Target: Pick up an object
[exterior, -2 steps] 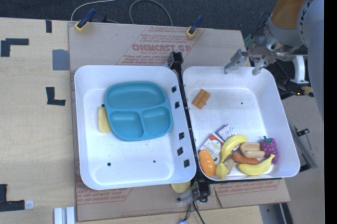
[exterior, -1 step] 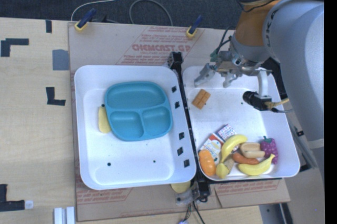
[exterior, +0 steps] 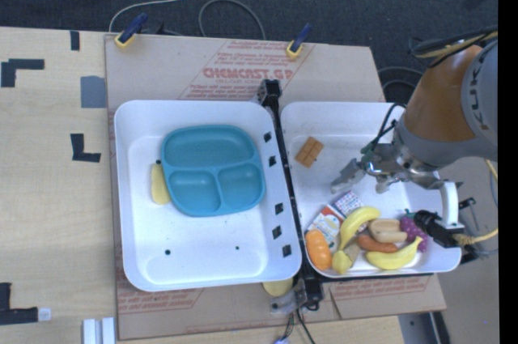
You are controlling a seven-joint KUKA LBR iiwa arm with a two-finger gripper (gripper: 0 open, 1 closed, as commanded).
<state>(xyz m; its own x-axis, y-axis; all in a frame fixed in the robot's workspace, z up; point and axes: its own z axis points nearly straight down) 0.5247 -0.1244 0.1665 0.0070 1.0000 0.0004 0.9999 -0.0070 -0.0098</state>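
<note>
Camera view: a slanted look down on the table (exterior: 48, 172), with the arm (exterior: 449, 104) coming in from the right.
Table: carries a cardboard sheet (exterior: 243, 71) held by two clamps at its far edge, likely so the bins cannot slide.
Left bin (exterior: 133, 253): holds a blue divided plate (exterior: 214, 170) with a yellow piece (exterior: 159, 184) touching its left side, well apart from the arm.
Right bin (exterior: 324, 120): the working bin; its far half is mostly bare, and the toys are crowded into its near corner.
Arm: bends over the right bin's right side, wrist low, so the jaws (exterior: 368, 170) hang above the bin floor.
Jaws: spread apart, with nothing between them.
Toy pile: two bananas (exterior: 360, 222), a sausage (exterior: 380, 241), an orange fruit (exterior: 319, 251), purple grapes (exterior: 414, 227) and a small packet (exterior: 346, 202) lie touching one another, just nearer the camera than the jaws.
Brown block (exterior: 308, 151): lies alone to the left of the jaws, apart from the pile.
Judgement: the packet and upper banana are nearest; the lone block looks the cleaner grasp.
</note>
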